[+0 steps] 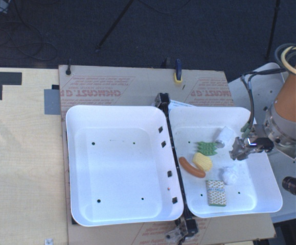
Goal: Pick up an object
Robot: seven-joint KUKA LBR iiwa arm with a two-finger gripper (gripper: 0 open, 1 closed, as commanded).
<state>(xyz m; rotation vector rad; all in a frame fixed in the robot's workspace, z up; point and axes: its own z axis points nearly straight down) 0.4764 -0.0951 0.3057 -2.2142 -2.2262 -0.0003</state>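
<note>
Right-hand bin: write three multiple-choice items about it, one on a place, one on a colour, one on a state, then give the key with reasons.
1. Where does the orange sausage-shaped toy lie?
A. In the right bin
B. In the left bin
C. On the bench outside both bins

2. What colour is the piece touching the sausage toy's upper side?
A. Blue
B. Yellow
C. Black

3. How does the gripper stand?
A. Over the left bin
B. Above the right bin's right part, apart from the sausage toy
C. Resting on the cardboard

Key: 1 A, it lies near that bin's left wall. 2 B, the piece is plainly yellow. 3 B, it sits right of the toys.
</note>
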